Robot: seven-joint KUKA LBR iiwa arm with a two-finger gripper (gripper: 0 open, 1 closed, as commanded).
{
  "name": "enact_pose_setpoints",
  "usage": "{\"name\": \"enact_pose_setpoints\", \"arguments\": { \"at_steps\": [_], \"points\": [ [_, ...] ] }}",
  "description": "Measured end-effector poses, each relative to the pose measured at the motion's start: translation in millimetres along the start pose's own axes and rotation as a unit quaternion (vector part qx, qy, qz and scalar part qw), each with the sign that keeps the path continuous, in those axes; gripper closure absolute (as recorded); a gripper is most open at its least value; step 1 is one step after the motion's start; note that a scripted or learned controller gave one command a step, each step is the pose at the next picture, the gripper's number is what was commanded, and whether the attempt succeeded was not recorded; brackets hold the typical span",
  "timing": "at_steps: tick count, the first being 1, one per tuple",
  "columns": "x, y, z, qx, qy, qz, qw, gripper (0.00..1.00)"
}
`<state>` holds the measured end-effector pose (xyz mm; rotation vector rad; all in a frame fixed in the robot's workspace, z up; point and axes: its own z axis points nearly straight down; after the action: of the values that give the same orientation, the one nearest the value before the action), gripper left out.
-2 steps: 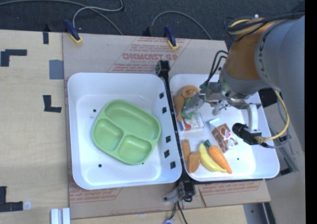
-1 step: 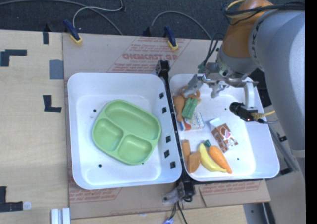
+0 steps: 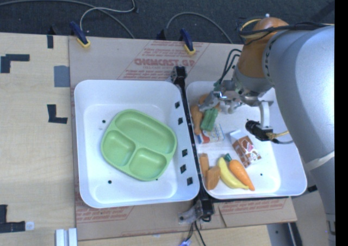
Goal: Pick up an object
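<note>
Gripper [image 3: 220, 99] hung over the crowded right bin [image 3: 283, 182]; finger state could not be told. Clutter risked a missed grasp.

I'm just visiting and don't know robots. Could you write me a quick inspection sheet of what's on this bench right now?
Surface: wooden bench with a cardboard sheet under two white bins, left bin and right bin.
Job's things: the right bin holds a carrot, a banana, a green packet, a brown snack packet and small orange pieces near the divider.
Clutter: a green divided plate lies in the left bin.
Grippers: the gripper hangs over the right bin's far end, above the green packet.
Cables: thin cables loop behind the bench; one runs along the arm.
Surroundings: dark floor behind; blue clamps on the cardboard's far edge.
</note>
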<state>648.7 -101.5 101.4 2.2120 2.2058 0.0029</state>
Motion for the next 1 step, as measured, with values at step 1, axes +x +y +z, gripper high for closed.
{"name": "enact_pose_setpoints", "arguments": {
  "at_steps": [1],
  "points": [
    [-0.7, -2.8, 5.3, -0.006, 0.000, 0.000, 1.0000, 0.00]
  ]
}}
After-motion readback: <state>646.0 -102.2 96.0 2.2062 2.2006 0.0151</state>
